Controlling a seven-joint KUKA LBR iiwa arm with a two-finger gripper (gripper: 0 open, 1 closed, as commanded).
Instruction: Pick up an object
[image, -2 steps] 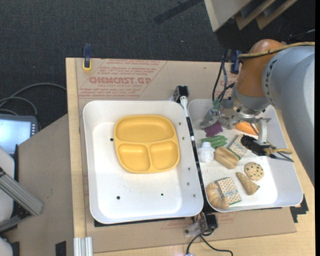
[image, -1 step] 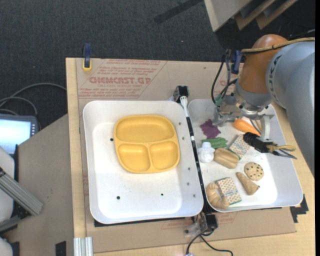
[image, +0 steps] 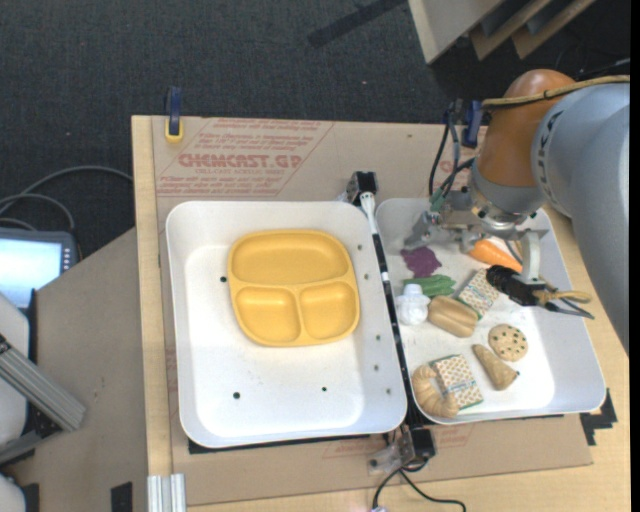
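Gripper (image: 492, 228) hangs low over the far end of the right bin (image: 585, 385), seemingly by the orange piece (image: 494, 251); whether its jaws are apart I cannot tell. Centre squarely, descend straight, avoid nudging the purple piece (image: 422, 262)

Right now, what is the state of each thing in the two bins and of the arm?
Yellow tray: lies flat, upright, in the left bin.
Arm: reaches over the right bin's far end.
Cookie: lies flat.
Orange piece: lies beside the tool.
Purple piece: lies apart from the tool.
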